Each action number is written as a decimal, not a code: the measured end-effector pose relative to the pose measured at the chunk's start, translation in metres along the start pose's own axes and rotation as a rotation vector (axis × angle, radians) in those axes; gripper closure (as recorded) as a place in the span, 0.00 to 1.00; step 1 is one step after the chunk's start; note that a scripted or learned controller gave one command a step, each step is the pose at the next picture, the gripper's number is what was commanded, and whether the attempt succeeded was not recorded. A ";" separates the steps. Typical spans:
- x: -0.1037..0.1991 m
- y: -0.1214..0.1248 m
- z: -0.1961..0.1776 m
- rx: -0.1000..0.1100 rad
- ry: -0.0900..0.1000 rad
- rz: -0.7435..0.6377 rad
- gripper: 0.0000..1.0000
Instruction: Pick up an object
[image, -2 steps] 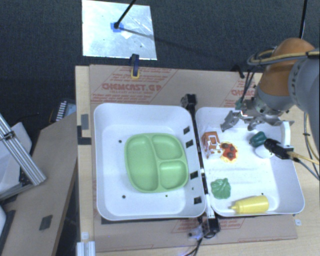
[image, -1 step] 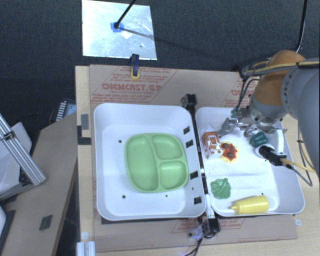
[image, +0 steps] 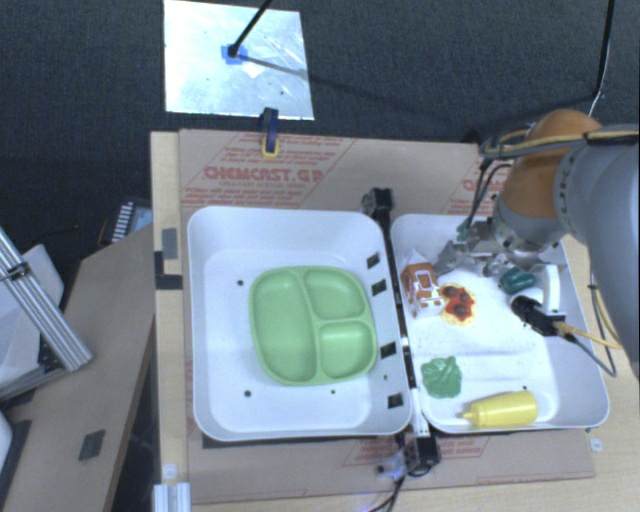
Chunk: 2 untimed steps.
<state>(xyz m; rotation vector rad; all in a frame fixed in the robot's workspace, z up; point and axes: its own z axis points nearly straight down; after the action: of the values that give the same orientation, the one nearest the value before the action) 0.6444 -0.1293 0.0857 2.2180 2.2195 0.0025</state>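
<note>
My gripper (image: 468, 256) hangs low over the far part of the right bin (image: 580, 400), reaching in from the right. Just in front of it and to its left lies an orange and white toy (image: 421, 287), with a red and orange flat piece (image: 458, 303) beside that. A small teal thing (image: 517, 279) sits close to the gripper's right side. Toward the near edge of the bin are a green broccoli-like toy (image: 441, 376) and a yellow bottle (image: 499, 408) lying on its side. I see nothing held in the gripper.
The left bin (image: 215, 250) holds a light green divided plate (image: 310, 325). A black divider with clips (image: 390, 300) runs between the two bins. Both bins rest on a cardboard sheet (image: 270, 170).
</note>
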 end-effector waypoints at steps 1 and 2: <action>0.000 0.001 -0.011 -0.002 0.000 0.001 1.00; 0.002 0.012 -0.063 -0.003 0.000 -0.004 1.00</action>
<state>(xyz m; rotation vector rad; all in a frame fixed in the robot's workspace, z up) 0.6564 -0.1267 0.1486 2.2127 2.2227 0.0059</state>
